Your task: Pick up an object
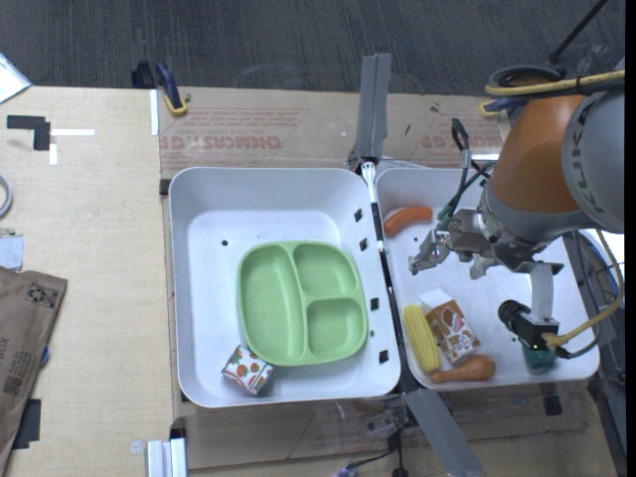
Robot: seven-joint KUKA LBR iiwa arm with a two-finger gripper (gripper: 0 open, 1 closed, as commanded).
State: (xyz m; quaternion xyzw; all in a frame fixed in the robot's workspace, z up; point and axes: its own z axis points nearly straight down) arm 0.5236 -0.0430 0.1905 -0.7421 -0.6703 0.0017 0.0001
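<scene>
Operator, your left bin [189, 266] holds a green divided plate [301, 301] with a small printed carton [246, 372] touching its near-left corner. In the right bin [576, 366] you have a sausage [407, 218] at the far side and, nearer, corn [420, 337], a snack packet [452, 331] and a carrot [464, 370]. The end effector [429, 254] hangs between them, grasping nothing I can see; I cannot tell its opening.

Corn cob [420, 337], carrot [463, 371], sausage [406, 218], right bin [497, 378]
</scene>
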